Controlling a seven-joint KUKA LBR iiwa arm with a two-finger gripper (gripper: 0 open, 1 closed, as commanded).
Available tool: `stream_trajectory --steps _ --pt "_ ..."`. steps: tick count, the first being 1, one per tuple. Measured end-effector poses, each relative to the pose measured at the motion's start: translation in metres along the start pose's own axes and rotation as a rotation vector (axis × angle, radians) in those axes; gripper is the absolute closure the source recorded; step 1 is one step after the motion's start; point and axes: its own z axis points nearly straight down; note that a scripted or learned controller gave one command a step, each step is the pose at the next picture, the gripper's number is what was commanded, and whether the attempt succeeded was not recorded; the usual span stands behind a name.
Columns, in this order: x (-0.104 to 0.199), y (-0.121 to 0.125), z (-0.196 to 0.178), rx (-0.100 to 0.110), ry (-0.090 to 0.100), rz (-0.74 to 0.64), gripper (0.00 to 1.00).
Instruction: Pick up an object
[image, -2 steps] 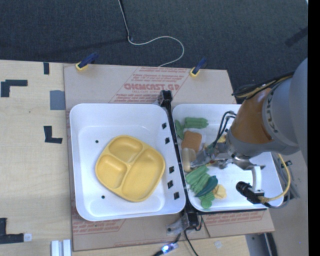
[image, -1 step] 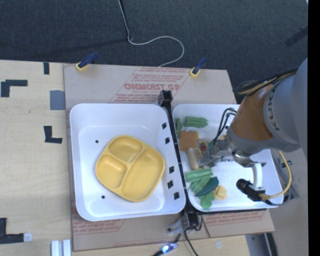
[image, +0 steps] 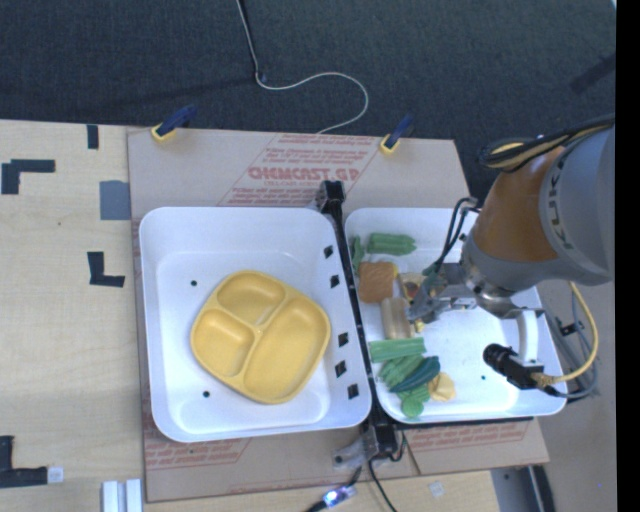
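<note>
Yellow plastic, a divided plate lies alone in the left bin. The right bin holds crowded toy food: a green pod at the far side, a brown block, a tan stick, more green pods near. The gripper hangs low just right of the stick; whether its fingers are parted or closed I cannot tell. Risk: the pieces lie so close that closing could nudge neighbours or catch nothing.
</note>
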Motion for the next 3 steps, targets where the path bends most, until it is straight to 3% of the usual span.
stream_trajectory --steps 1,2,3 --pt "0.009 0.007 -0.056 -0.002 0.0 0.0 1.0" --pt "0.009 0.008 -0.081 0.001 0.0 0.001 1.0" --pt "0.013 -0.012 -0.09 0.003 0.001 0.002 1.0"
